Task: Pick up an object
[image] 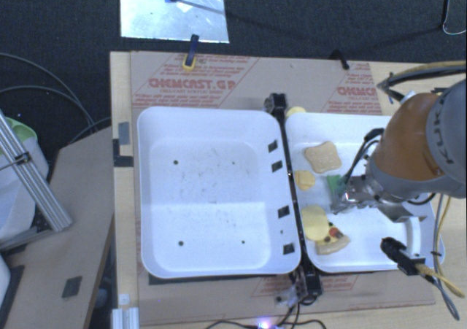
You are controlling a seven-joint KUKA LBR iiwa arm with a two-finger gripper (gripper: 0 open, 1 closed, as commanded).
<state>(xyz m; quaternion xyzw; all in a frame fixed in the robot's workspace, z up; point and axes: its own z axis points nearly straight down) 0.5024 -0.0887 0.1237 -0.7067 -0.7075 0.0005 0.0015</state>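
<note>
This is a robotics lab or test cell. A grey and orange robot arm (419, 149) reaches over two white bins (211, 189) set on a board (241, 76) printed with a maker's name. Loose cables (44, 94) trail across dark carpet (58, 6), and an aluminium frame rail (33, 178) stands at the left.

Toy foods lie scattered in the right bin (365, 125): a tan bread slice (322, 157) flat near the top, a small yellow piece (305, 180) below it, a green item (336, 186) alongside, a yellow lump (315, 223) and a pizza slice (332, 241) lowest.
</note>
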